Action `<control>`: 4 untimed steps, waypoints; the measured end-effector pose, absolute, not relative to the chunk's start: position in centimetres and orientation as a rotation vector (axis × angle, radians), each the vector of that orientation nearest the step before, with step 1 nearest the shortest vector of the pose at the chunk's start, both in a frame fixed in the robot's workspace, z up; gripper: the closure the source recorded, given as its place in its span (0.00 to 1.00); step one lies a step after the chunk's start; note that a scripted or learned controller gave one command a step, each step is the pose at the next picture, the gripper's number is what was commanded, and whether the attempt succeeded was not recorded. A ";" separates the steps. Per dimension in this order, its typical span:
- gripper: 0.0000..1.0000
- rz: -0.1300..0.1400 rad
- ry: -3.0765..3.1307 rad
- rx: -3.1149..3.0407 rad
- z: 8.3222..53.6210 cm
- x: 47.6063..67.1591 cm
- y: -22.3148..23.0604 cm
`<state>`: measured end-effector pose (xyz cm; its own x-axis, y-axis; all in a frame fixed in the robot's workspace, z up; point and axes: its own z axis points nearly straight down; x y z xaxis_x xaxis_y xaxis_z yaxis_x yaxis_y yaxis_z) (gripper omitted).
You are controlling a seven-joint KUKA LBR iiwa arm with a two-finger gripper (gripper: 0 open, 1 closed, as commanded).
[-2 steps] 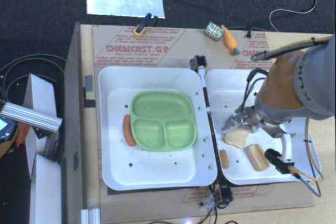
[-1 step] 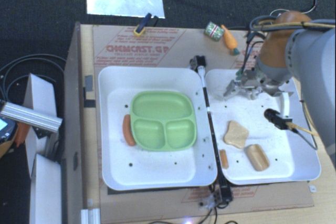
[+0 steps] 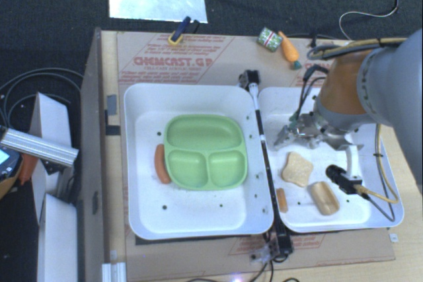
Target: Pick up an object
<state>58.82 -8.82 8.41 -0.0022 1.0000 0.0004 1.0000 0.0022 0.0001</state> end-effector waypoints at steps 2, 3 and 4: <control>0.00 -0.003 -2.228 -2.221 10.8 60.1 -14.5; 0.00 -0.003 -2.227 -2.217 15.2 56.5 -9.1; 0.00 -0.005 -2.228 -2.225 8.7 53.8 -8.9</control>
<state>53.79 -8.95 8.67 -0.0016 1.0000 -0.0026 1.0000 0.0016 0.0075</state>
